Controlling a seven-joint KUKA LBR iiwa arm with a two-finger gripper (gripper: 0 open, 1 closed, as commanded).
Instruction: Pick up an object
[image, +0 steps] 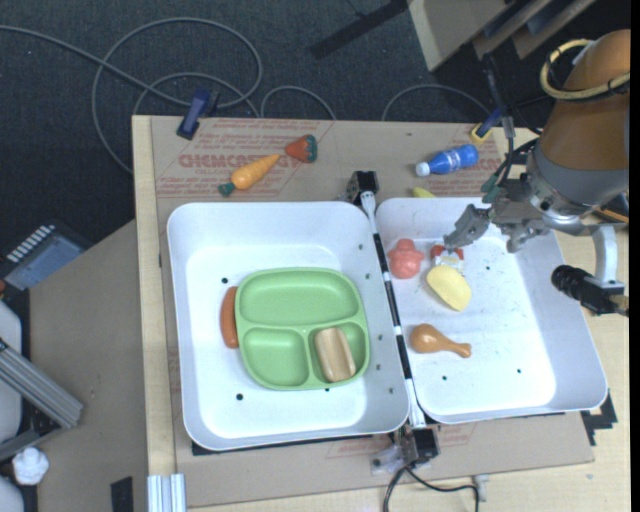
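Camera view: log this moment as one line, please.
end effector: over right bin, empty | nearest: yellow item, pink item | drumstick untouched | pick: not yet

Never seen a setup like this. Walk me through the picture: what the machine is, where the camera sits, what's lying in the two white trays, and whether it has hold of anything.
One camera looks down at a slant from above the bench. The machine is a robot arm, grey and orange, reaching in from the right. At its end is a two-finger gripper, open, hanging over the right bin and holding nothing.

In that bin lie a pink toy, a yellow lemon-shaped toy and a toy drumstick.

The left bin holds a green divided plate with a toy bread roll in one compartment and an orange toy beside the plate.

Behind the bins, on the board, lie a toy carrot and a small blue bottle.
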